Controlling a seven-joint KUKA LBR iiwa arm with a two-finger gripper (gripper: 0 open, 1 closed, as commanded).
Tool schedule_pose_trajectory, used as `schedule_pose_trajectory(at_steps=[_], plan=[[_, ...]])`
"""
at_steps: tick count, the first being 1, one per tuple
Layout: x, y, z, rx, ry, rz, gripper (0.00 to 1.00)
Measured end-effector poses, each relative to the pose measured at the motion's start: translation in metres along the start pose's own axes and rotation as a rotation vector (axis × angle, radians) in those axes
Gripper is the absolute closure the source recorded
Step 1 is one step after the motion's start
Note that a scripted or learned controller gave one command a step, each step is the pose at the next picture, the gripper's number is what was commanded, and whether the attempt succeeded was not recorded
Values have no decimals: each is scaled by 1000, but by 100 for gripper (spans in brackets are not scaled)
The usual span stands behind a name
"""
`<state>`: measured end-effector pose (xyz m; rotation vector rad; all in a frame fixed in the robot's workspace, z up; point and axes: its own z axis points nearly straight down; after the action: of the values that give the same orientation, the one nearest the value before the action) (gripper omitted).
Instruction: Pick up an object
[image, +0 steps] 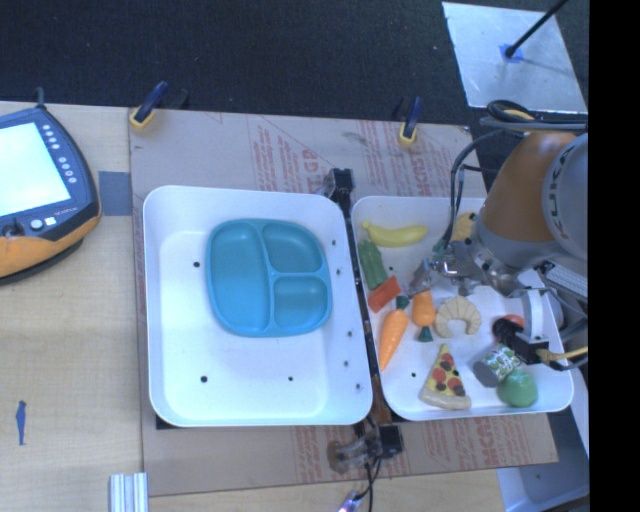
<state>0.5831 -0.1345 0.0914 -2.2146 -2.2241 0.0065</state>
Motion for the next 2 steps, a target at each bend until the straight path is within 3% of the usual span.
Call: schedule_pose_trajectory(at_steps=[1,2], plan=[[-1,0,-10,2,-1,-2,100],[40,-4,-110,-3,1,-1,100]])
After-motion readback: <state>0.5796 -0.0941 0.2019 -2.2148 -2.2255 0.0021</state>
